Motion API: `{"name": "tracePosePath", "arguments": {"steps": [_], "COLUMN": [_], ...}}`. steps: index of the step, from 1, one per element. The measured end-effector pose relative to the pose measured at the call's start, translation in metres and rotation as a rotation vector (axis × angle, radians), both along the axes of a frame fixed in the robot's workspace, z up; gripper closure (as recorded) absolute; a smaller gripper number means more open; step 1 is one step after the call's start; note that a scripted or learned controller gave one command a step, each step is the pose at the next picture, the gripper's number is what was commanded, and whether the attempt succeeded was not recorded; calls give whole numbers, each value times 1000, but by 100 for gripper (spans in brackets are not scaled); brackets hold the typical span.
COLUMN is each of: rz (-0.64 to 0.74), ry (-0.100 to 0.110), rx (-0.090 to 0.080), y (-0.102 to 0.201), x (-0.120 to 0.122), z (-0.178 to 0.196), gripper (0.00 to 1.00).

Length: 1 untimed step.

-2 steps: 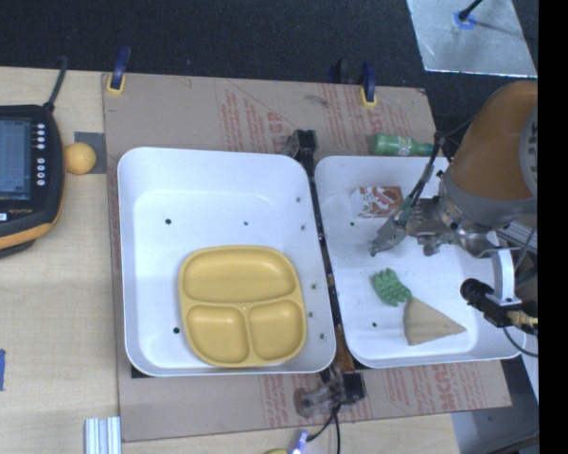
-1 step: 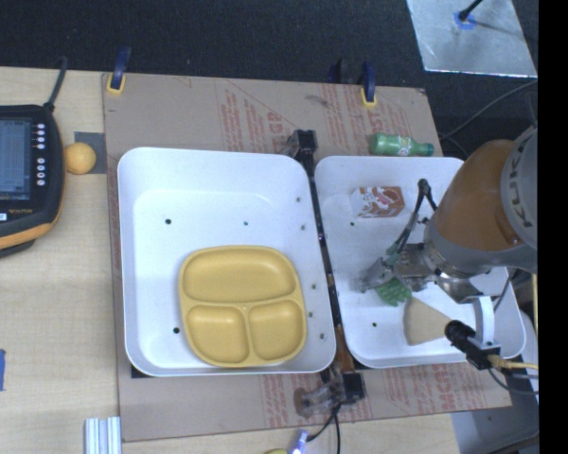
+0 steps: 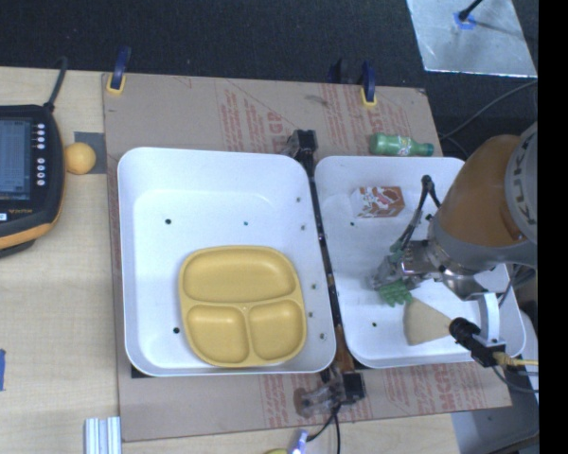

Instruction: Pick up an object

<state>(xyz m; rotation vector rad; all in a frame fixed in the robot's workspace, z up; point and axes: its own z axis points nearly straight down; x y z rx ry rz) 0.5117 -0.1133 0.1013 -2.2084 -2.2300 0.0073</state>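
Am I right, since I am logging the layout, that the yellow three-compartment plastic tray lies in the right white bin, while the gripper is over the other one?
Not quite. The camera view shows the yellow three-compartment plastic tray in the left white bin; the gripper is over the right white bin.

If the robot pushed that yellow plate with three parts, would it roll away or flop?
Probably neither. The yellow plate lies flat and wide in the left bin, so it would likely slide, not roll. Its raised dividers keep a neat shape, so it looks stiff. Its low rim may be awkward to pinch.
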Motion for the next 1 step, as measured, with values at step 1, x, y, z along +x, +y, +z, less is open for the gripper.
{"name": "tracePosePath", "arguments": {"steps": [1], "rz": [-5], "ry": [-4], "rx": [2], "y": [69], "x": [13], "z": [120], "gripper": [100]}}
